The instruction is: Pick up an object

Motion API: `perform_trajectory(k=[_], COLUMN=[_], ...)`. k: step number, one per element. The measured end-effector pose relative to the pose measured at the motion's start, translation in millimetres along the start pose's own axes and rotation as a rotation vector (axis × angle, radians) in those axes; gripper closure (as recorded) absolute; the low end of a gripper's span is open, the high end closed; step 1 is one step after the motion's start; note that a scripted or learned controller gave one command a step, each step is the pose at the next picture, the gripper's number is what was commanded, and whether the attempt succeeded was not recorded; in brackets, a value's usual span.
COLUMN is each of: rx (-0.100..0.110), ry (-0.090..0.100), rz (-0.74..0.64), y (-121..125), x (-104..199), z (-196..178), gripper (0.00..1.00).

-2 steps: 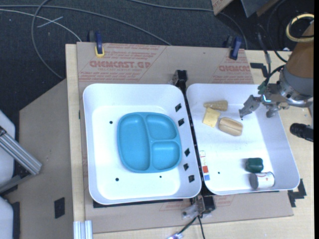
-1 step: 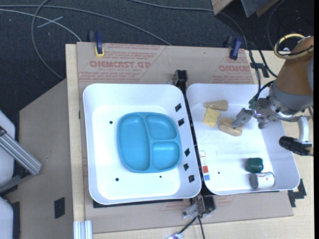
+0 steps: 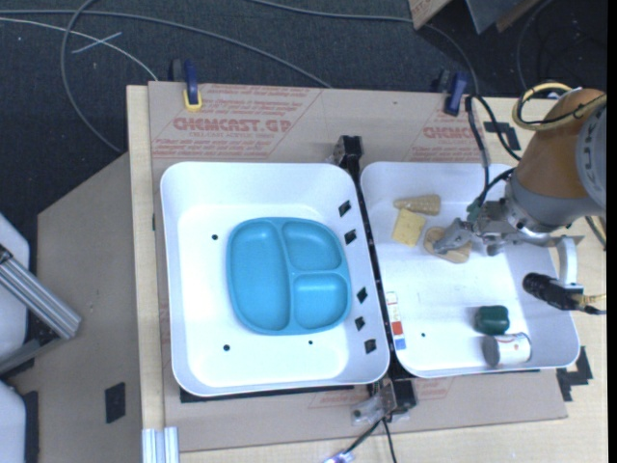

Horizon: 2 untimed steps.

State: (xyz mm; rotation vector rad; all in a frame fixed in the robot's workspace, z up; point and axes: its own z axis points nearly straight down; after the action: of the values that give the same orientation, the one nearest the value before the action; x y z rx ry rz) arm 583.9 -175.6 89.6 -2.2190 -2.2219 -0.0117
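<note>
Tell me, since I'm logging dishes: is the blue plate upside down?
No: the blue plate lies right side up; its three compartments face the camera.

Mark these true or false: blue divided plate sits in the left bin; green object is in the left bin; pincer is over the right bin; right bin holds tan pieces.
1. Blue divided plate sits in the left bin: true.
2. Green object is in the left bin: false, it lies in the right bin.
3. Pincer is over the right bin: true.
4. Right bin holds tan pieces: true.
5. The plate is red: false, blue.
</note>
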Motion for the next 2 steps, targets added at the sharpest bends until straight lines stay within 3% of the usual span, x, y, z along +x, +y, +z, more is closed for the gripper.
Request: perform_trajectory(k=[1,2], rx=[-0.008,-0.003], ry=[-0.004,-0.008], rz=[-0.001,0.001], y=[2,1], x=[-1,-3], z=[-14,-78], gripper=[1.00,1.00])
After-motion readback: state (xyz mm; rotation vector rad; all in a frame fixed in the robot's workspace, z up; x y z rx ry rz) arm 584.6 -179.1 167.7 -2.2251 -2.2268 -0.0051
